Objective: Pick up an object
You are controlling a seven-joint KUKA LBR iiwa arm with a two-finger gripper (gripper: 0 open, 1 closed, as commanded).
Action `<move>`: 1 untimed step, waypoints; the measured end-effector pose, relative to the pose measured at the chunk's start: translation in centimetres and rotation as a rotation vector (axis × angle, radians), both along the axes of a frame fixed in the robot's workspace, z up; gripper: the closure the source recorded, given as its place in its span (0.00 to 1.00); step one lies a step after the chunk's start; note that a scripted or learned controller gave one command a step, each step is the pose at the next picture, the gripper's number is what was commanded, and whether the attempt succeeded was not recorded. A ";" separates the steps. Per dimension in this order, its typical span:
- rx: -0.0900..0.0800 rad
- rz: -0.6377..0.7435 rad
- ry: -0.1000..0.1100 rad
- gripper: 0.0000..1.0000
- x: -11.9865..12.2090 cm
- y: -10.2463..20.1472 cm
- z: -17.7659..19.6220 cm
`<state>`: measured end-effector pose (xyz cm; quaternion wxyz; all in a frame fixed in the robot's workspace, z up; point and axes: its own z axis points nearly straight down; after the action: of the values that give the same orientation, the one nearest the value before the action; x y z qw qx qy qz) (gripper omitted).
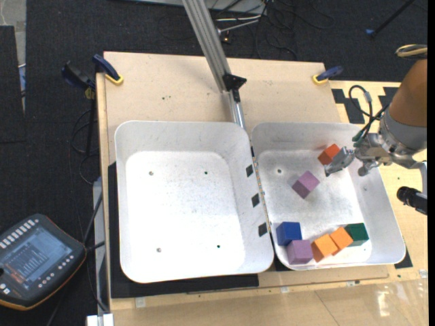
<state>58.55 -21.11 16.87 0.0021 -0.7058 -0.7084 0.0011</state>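
In the right bin (380, 202), an orange cube (329, 154) lies near the far wall, and a purple cube (306, 183) sits tilted in the middle. Along the near wall are a blue cube (288, 233), a second purple cube (300, 251), two orange cubes (325, 244) and a green cube (356, 233). My gripper (352, 166) hangs over the bin's far right part, open, with nothing between its fingers. Its left finger (338, 165) is just right of the far orange cube.
The left bin (136, 182) stands beside the right one on a wooden board. A slanted metal pole (207, 36) runs down to the bins' far junction. A teach pendant (34, 260) lies at the lower left, off the board.
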 end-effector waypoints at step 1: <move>-0.001 -0.005 0.000 0.00 0.0 -1.0 -5.5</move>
<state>58.51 -22.10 11.40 0.0018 -0.7074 -0.7068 0.0014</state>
